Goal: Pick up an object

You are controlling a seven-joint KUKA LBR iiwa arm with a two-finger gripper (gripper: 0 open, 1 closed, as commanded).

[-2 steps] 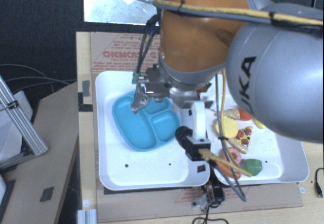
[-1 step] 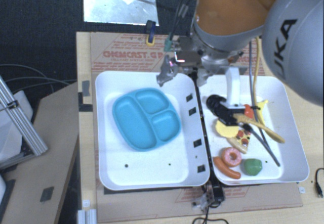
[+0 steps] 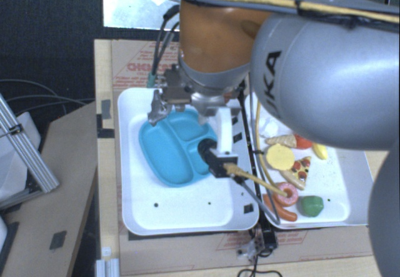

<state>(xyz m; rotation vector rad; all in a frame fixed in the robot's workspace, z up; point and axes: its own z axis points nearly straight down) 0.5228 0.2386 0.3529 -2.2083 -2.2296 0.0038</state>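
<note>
The gripper (image 3: 157, 109) sits low over the left bin (image 3: 134, 163), its fingers at the upper-left rim of the blue divided tray (image 3: 169, 151); I cannot tell how wide they stand. The tray lies just below and right of the tool. This looks like the grasp step: next, a firm close, then lift. Toy food (image 3: 289, 172) lies well to its right, in the right bin (image 3: 337, 197).

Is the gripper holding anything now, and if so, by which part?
It cannot be told. The gripper sits at the upper left rim of the blue tray in the left bin, but no grasp is clear.
</note>
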